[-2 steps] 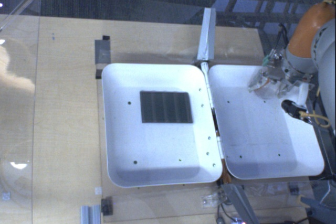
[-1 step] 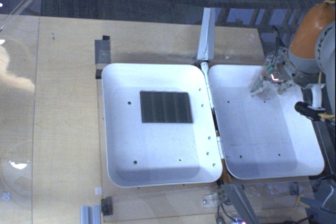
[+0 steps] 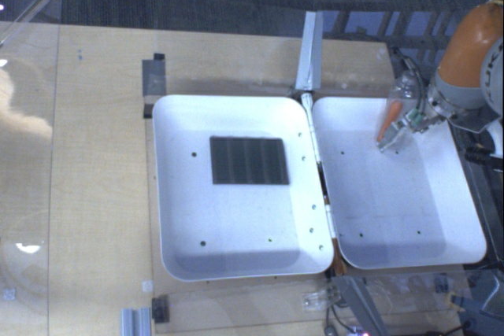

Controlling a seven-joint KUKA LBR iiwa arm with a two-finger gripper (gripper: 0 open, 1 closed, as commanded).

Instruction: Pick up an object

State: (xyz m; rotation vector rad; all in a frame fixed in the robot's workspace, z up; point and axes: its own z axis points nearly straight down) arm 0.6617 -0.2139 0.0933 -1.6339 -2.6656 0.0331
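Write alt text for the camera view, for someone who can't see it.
A robot arm reaches in from the right, its hand over the far part of the right bin with an orange object at its tip. The left bin holds a dark ribbed rectangle.

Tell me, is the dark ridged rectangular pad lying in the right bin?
No, the dark pad lies in the left bin, not the right bin.

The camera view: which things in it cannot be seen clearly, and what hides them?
- End effector: blurred and translucent over the right bin; open or shut cannot be told.
- Orange object at the end effector: small and blurred; its identity, and whether it is gripped, are unclear.
- Arm: cut off by the right edge.
- Dark ridged rectangle in the left bin: too little detail to identify.
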